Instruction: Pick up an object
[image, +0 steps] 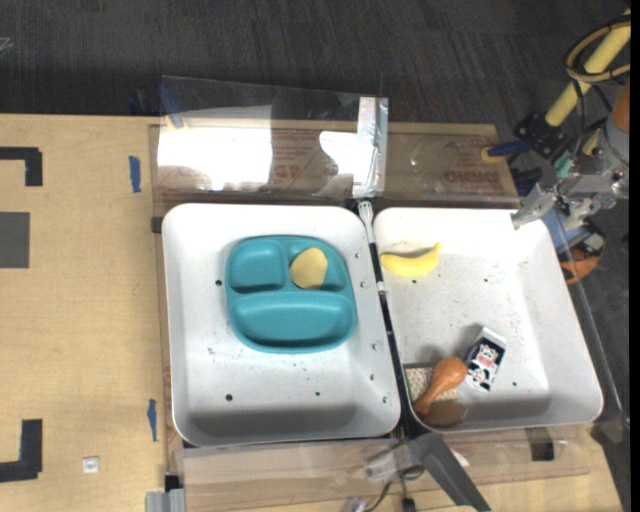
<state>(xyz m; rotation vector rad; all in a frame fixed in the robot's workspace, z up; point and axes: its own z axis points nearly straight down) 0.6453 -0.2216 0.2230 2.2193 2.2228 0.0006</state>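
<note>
Gripper (570, 195) is parked off the right bin's (520, 300) upper right corner, outside the rim, holding nothing; finger state can't be told at this resolution. Candidates in that bin: banana (410, 260) near the top-left wall, small carton (486, 360) and an orange-brown item (443, 380) near the front wall. Left bin (190, 330) holds a teal divided plate (290, 310) with a yellow lump (308, 267) in its upper-right compartment. Banana looks the least crowded pick.
</note>
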